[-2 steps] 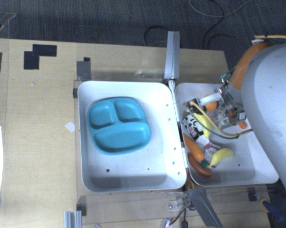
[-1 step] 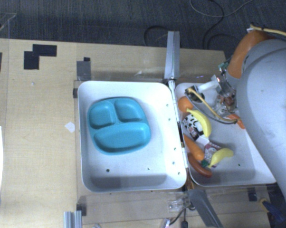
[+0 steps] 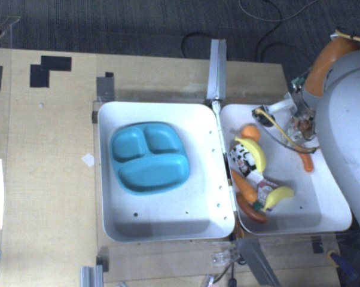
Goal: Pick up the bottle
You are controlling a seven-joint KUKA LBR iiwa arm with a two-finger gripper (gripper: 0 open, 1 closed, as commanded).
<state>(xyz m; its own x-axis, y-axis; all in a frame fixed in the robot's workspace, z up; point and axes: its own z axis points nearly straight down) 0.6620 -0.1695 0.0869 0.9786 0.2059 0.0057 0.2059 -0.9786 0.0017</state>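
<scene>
Lying in the right bin (image 3: 323, 217) against the divider, the bottle (image 3: 247, 162) looks small, light and stiff, its smooth printed label likely slippery. It is hemmed in by two bananas (image 3: 253, 151), a carrot (image 3: 247, 191) and an orange (image 3: 250, 132), so a grip across its middle seems best. The gripper (image 3: 299, 124) hangs over the bin's far right side; whether its jaws are parted I cannot tell. The left bin (image 3: 168, 220) holds a blue tray (image 3: 149, 157) on the pale wooden tabletop (image 3: 42, 178).
</scene>
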